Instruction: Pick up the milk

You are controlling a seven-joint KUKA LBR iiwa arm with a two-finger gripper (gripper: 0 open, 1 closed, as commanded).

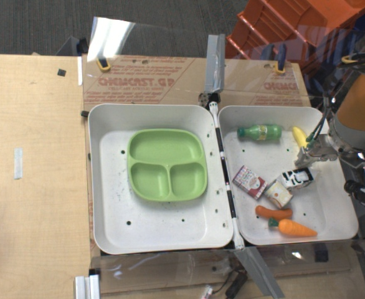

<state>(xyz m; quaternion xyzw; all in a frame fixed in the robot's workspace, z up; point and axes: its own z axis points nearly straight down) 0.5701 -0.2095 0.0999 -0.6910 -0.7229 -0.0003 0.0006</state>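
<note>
**Carrot up front, milk by gripper**

Carrot (296, 229) at R bin's near edge. L to R: green tray (167, 164) in L bin (108, 229); R bin (332, 229) w/ pink carton (249, 182), milk (296, 179) lying mid-bin, gripper (308, 156) just above it. Fingers: cannot tell.

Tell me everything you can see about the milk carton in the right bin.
The milk carton is a small box, white with black patches, seemingly printed card. It lies on its side on the floor of the right bin, toward the bin's right half. Its lower-left end meets or overlaps a tan block. The pincer is just above and right of it; whether they touch is unclear.
</note>
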